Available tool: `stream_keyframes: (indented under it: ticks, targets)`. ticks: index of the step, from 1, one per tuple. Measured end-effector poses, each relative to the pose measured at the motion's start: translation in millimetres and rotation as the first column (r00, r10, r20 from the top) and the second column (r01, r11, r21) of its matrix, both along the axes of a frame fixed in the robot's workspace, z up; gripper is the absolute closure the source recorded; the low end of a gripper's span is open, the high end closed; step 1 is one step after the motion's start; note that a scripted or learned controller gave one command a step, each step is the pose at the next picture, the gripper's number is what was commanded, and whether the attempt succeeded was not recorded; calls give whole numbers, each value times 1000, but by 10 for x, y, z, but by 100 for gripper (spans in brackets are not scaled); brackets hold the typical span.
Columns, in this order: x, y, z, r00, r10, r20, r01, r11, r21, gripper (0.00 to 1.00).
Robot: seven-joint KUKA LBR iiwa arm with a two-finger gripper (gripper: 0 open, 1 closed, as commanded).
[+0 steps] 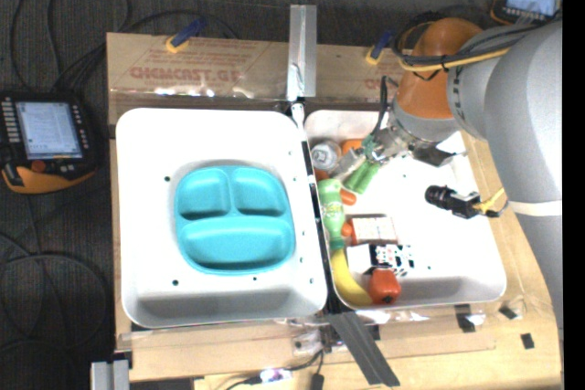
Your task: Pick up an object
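Clutter is my risk: my gripper [377,148], fingers pinching a green plastic bottle [359,176] in the right white bin [457,283], could snag the neighbouring orange piece [351,145] and slip.

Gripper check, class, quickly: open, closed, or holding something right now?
Gripper: cannot be told; it sits low over the green bottle in the right bin.

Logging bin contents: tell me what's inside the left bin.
The left bin holds one turquoise divided tray, lying flat, with three compartments. Whatever lies beneath the tray is covered.
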State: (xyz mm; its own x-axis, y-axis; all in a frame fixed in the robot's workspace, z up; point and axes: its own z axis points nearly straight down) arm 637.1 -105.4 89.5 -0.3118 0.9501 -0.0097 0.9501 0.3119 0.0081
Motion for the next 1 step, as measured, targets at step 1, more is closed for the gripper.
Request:
stream_keyframes:
  ticks: [1]
  targets:
    - [10,1,110,1000,0,3,0,1000,-1,100]
